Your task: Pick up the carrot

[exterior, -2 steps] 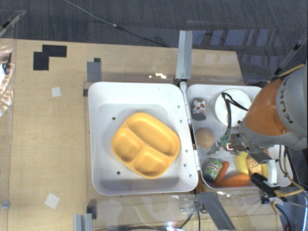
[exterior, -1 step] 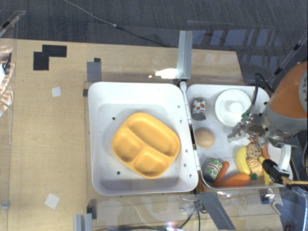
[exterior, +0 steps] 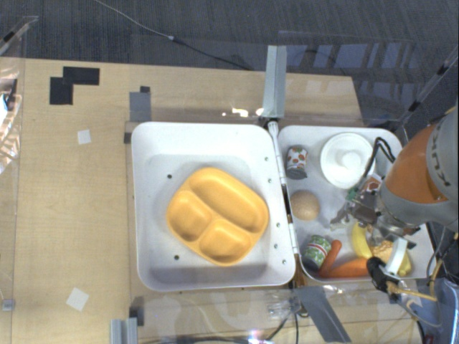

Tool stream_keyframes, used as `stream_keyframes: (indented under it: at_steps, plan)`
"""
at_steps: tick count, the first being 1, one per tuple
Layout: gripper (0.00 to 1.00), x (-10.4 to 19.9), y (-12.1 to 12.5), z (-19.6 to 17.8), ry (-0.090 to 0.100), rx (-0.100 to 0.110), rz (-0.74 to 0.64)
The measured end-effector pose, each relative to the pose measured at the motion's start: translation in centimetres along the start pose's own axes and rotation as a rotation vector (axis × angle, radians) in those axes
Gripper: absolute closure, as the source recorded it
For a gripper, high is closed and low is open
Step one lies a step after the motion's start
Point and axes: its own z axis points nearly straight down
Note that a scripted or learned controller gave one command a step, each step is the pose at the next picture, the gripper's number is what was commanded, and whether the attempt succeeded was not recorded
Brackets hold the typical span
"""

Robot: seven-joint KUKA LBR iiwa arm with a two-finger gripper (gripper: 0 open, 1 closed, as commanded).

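1. I am watching the gripper (exterior: 356,212) hanging over the middle of the right bin (exterior: 315,131), at the end of the arm reaching in from the right. I cannot tell whether it is standing apart or together.
2. A banana (exterior: 361,241) is lying just on the near side of the gripper, partly under the wrist.
3. The carrot (exterior: 349,268) is lying nearer still, along the near wall of the right bin. It is resting on the bin floor, apart from the gripper.
4. A green can (exterior: 318,251) is lying on its side, touching the carrot's left end.
5. A round beige thing (exterior: 305,206) is sitting to the gripper's left, near the bin's left wall.
6. A small can (exterior: 296,161) and a white bowl (exterior: 346,158) are standing side by side at the far end.
7. A yellow divided plate (exterior: 217,214) is sitting in the left bin (exterior: 143,192).
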Motion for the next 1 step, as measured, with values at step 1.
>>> stream_keyframes:
  at_steps: [1]
  plan:
    - [0.00, 0.03, 0.06, -0.11, 0.001, -0.002, -0.001]
